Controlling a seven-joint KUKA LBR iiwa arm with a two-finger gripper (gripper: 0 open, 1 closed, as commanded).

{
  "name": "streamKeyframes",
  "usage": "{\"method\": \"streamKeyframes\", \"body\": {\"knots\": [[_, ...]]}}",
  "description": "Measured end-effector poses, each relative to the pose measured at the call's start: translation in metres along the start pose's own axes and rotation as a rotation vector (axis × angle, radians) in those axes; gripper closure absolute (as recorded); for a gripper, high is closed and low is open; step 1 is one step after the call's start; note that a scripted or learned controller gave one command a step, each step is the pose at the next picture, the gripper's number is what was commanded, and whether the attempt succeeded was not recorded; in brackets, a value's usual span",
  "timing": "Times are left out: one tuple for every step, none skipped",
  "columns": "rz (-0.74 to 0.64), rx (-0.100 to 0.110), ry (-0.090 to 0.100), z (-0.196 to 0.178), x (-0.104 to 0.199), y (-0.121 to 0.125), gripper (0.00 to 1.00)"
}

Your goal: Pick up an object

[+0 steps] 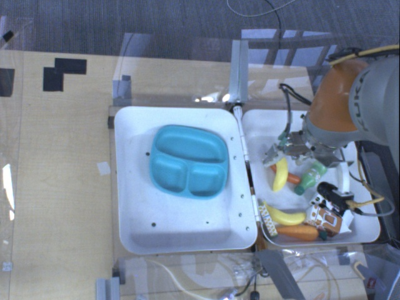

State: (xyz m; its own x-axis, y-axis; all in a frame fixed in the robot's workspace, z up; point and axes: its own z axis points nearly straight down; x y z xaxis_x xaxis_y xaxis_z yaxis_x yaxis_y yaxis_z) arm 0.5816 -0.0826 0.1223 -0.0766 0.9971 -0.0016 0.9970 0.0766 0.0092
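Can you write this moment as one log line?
arm: over right bin | gripper: above banana | blue tray: in left bin

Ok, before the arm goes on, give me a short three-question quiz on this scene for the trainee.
1. True or false: the blue divided plate lies in the left bin.
2. Which bin is the gripper over? A) left bin B) right bin C) neither
3. Fill in: along the right bin's near edge, the carrot lies just in front of a yellow ______.

Key:
1. True.
2. B. The arm reaches in from the right and the gripper sits above the toy food, near the upright banana and the green bottle.
3. banana.
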Motion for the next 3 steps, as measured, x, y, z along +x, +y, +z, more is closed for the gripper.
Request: {"method": "streamKeyframes", "body": {"knots": [[-0.086, -0.004, 0.000, 0.032, -0.018, -0.017, 0.00], [-0.087, -0.013, 0.000, 0.019, -0.017, -0.014, 1.00], [-0.139, 0.002, 0.000, -0.064, 0.005, -0.017, 1.00]]}}
